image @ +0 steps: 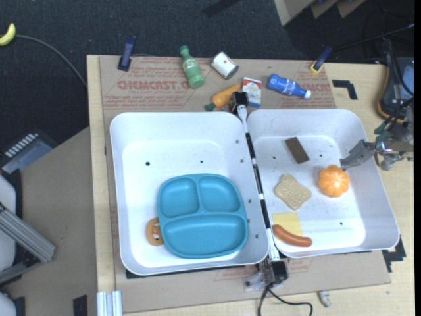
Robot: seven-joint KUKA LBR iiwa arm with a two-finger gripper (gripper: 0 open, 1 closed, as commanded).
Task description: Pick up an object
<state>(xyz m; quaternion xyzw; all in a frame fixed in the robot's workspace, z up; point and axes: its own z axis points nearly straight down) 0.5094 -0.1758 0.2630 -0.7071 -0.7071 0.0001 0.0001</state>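
The gripper (pixel 358 155) reaches in over the right rim of the right bin (pixel 378 203), its grey fingers (pixel 355 154) pointing left and slightly down, though whether they are spread or closed I cannot tell; nothing sits between them. Just beside their tip lies the orange (pixel 333 181), round, with no long axis. Further left lie a brown block (pixel 297 150) with its long axis running up-left to down-right, a cracker (pixel 291 191), a yellow cheese slice (pixel 287 224) and a sausage (pixel 292 237) lying nearly left-right; the left bin (pixel 131 150) holds a blue divided plate (pixel 201 214).

Single fixed overhead camera, slanted down over both white bins (pixel 131 143).
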